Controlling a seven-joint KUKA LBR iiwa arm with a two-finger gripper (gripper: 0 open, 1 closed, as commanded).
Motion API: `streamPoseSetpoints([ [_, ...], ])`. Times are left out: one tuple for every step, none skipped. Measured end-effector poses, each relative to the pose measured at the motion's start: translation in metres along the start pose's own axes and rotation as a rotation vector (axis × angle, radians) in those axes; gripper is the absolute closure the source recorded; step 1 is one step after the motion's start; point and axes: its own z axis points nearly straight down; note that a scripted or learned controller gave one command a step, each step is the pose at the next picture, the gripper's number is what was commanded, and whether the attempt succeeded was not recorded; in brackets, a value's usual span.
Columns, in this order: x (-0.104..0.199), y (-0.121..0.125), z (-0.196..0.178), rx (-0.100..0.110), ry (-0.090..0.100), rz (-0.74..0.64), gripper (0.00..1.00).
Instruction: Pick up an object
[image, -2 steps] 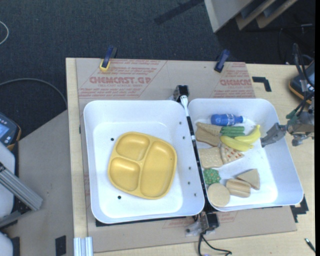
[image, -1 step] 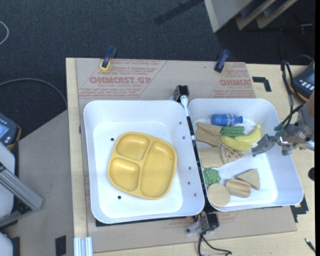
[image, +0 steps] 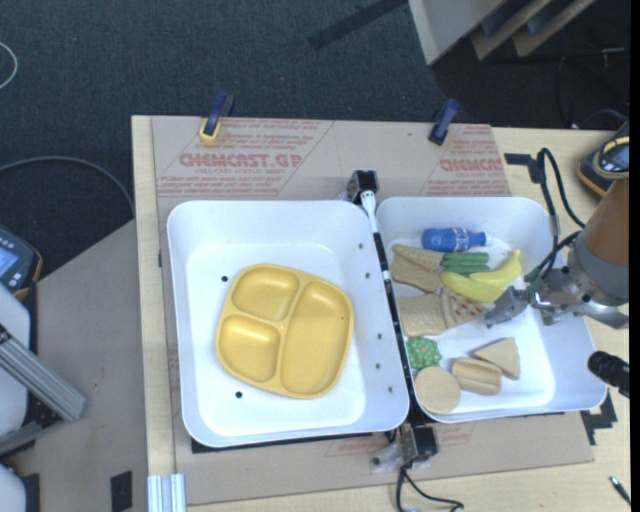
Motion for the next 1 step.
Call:
streamPoseSetpoints([
  [0.0046, 0.0022, 0.0437, 0.000, 0.000, -0.001, 0.00],
])
